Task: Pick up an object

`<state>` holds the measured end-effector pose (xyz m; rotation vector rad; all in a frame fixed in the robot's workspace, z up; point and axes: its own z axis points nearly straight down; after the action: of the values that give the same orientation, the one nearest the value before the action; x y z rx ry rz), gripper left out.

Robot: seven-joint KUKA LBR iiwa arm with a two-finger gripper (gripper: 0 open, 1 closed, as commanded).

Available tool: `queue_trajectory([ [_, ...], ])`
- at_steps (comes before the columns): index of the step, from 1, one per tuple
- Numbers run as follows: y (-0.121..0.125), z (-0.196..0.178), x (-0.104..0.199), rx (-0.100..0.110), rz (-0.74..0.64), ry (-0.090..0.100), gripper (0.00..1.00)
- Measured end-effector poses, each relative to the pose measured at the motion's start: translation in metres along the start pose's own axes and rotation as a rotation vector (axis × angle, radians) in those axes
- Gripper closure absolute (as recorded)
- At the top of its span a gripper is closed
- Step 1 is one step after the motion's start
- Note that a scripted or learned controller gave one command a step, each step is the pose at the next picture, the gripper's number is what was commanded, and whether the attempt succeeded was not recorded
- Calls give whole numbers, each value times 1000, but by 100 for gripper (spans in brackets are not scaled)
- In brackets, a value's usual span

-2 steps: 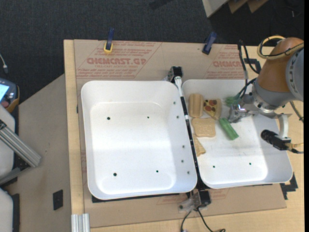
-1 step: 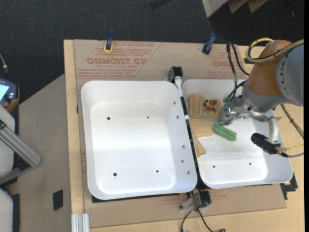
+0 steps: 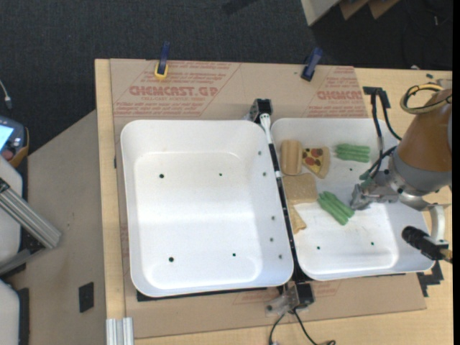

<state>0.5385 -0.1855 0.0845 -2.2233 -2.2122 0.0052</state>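
In the right bin (image 3: 345, 261) lie a tan bread slice (image 3: 290, 156), a pizza slice (image 3: 315, 159), a green piece (image 3: 352, 152) at the back, a tan cracker (image 3: 300, 190) and a green bean-like piece (image 3: 334, 208) near the middle. My gripper (image 3: 359, 196) hangs low over the right bin, just right of the middle green piece and close to touching it. Nothing shows between its fingers.
The left bin (image 3: 201, 207) sits beside the right one, with a black clamp (image 3: 260, 109) at their shared back corner. Blue and yellow clips (image 3: 162, 65) pin the cardboard bench cover. Cables (image 3: 381, 113) run along the right bin's far rim.
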Motion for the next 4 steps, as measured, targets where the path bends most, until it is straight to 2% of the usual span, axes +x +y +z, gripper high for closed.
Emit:
queue_trajectory([
  [1,3,0,3,-5,-4,-1,0],
  [2,-46,0,-38,-3,-4,6,0],
  [3,-56,1,31,-2,-10,4,0],
  [4,-35,0,54,-8,-8,-2,0],
])
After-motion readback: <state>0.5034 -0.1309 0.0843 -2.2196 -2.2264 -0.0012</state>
